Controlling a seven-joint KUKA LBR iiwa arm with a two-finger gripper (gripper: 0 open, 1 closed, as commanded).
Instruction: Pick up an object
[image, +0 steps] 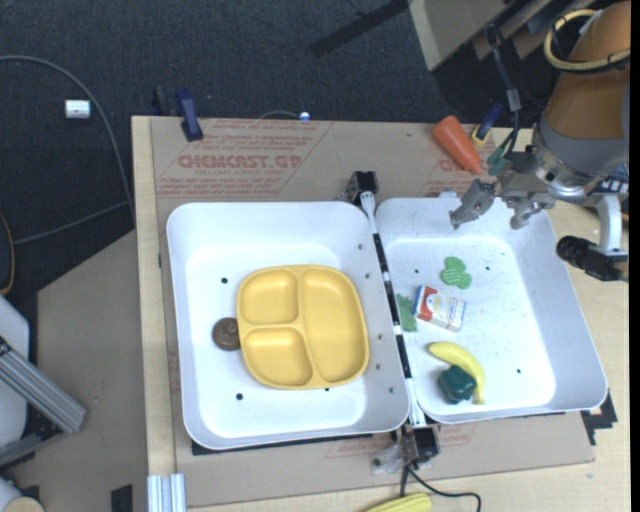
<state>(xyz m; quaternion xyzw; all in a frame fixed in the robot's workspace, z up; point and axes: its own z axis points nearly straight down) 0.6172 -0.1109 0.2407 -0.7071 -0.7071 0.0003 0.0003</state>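
My gripper (497, 206) hangs open over the far edge of the right bin (560, 330), its two fingers spread with nothing between them. Below it in that bin lie a light green piece (456, 271), a small white and red carton (440, 308), a yellow banana (460, 360) and a dark green object (458, 384) against the banana. A small green scrap (405, 306) lies by the bin's left wall. The left bin (200, 260) holds a yellow divided plate (300, 326) with a brown round thing (226, 333) at its left edge.
An orange carrot-like object (458, 144) lies on the bench behind the right bin. Black clamps (362, 186) sit where the bins meet. A blue clip (187, 113) is at the cardboard's far left corner.
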